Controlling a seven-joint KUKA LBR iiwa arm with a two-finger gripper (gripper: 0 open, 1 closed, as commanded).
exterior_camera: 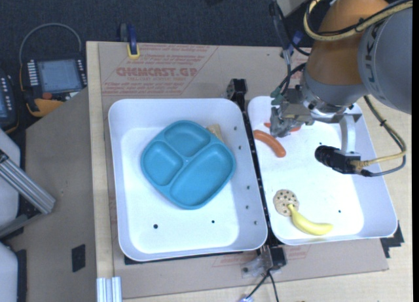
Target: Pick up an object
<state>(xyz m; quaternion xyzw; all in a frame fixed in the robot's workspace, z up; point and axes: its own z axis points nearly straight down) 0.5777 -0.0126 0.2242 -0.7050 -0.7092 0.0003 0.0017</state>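
Note:
My gripper (283, 126) hangs low over the far left part of the right bin (366, 225), right above the far end of an orange hot dog (270, 143). A small red-orange piece (270, 124) peeks out at the gripper's left side. Toward the near side of the same bin lie a round tan cookie (285, 198) and a yellow banana (309, 225), touching each other. The arm's body hides the fingertips.
The left bin (131, 228) holds a blue divided plate (188, 162) with a tan item (215, 133) tucked behind its far right edge. A black cable connector (334, 157) on the arm hangs over the right bin's middle.

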